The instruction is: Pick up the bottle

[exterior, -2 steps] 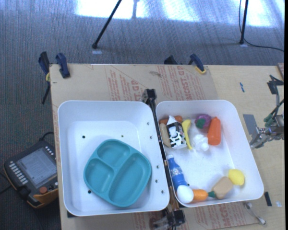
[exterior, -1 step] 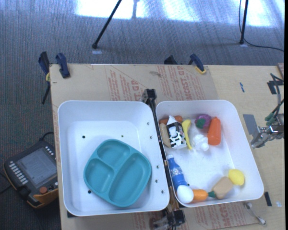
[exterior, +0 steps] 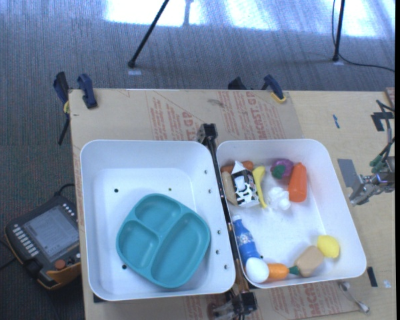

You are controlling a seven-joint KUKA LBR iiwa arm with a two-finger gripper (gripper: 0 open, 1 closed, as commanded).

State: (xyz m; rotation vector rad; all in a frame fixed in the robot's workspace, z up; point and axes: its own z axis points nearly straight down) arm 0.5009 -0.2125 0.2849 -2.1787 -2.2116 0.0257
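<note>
Bottle (exterior: pixel 244 239) – blue body, white cap – lies on its side in right bin (exterior: pixel 333 159), against left wall, cap end toward you, touching white egg (exterior: pixel 257 269). Looks like light, stiff plastic toy; smooth round body, likely rolls or slips. You'd best grip across mid-body, not the cap. Little room on wall side. Claw (exterior: pixel 368 189) sits outside right bin's right rim, well apart from bottle – spread or pressed together, can't tell.

a blue plastic bottle with a white cap (exterior: pixel 244 241) is lying along the left wall of the right shallow white bin (exterior: pixel 333 165), its base touching a white egg (exterior: pixel 257 269). a teal divided plate (exterior: pixel 163 239) is sitting in the left white bin (exterior: pixel 107 155).
</note>
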